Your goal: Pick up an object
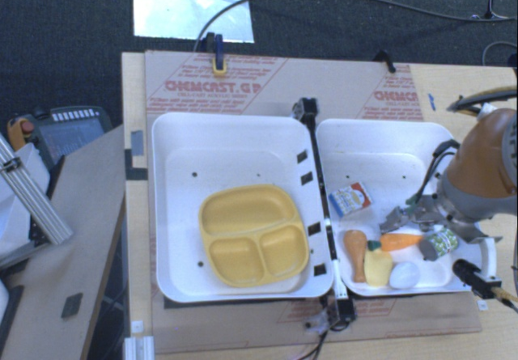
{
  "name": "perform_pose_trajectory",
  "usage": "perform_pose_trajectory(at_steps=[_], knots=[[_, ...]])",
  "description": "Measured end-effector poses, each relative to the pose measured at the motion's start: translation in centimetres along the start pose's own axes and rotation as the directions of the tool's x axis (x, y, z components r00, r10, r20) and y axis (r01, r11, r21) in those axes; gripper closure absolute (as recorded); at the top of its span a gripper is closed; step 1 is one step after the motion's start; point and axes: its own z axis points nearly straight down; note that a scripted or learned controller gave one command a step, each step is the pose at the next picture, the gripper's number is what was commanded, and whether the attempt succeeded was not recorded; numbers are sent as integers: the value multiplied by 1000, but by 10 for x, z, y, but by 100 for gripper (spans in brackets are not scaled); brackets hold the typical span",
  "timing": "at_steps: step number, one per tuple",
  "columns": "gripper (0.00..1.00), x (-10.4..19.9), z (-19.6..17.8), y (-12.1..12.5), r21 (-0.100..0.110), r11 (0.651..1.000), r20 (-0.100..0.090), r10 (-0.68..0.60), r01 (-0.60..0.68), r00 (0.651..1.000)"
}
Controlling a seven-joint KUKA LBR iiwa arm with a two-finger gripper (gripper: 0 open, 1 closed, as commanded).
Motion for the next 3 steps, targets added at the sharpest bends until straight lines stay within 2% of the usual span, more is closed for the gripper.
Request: perform_pose_trajectory(at_steps=[1,2,3], knots=[[100,0,-12,1,-4,1000,1,0,0,1000],[100,-1,-55,2,-6,1000,2,-2,2,1000],[100,3,-114,-4,-8,1000,3,-3,3,1000]])
